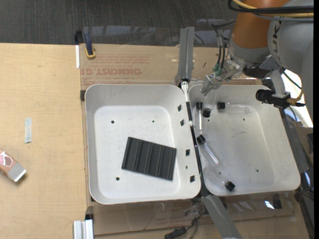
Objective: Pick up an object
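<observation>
Object: dark ribbed rectangular panel, flat in left bin, front of centre.
Handling: judged stiff, light, thin; ribbed face gives some friction.
Grasp point: pinch across a short edge; low profile makes this difficult.
Gripper: beyond panel, over right bin far-left corner; opening cannot be determined; nothing visibly held.

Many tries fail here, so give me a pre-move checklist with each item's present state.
1. Object present to pick: ok, a dark ribbed panel lies flat in the left bin.
2. Panel clear of the bin walls: ok, it sits near the middle.
3. Gripper over the panel: not ok, it hangs at the right bin's far left corner.
4. Gripper free of load: cannot tell.
5. Right bin contents: a clear item with black ends lies along its left side; graspable, cannot tell.
</observation>
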{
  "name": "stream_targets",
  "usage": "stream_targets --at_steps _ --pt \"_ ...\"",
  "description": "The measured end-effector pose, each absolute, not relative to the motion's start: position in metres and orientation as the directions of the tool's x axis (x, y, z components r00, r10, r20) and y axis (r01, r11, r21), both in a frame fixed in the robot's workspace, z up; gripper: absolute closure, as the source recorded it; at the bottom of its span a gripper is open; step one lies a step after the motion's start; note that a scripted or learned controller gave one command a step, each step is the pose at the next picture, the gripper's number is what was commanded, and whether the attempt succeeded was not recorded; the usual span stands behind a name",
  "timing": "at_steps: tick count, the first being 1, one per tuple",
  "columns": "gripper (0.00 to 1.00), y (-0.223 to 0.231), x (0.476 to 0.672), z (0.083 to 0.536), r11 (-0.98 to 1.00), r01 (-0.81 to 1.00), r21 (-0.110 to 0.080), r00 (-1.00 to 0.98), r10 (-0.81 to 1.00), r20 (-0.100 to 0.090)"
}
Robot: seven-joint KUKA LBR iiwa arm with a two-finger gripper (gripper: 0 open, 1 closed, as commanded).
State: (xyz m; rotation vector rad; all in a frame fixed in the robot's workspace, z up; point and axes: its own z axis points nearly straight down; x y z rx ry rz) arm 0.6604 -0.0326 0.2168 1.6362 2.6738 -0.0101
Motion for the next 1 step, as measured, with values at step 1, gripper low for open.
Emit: stream_targets --at_steps 1 --pt "1.00 -0.0327 0.6609 0.2253 0.457 0.890 -0.002 -0.457 0.890 -0.012"
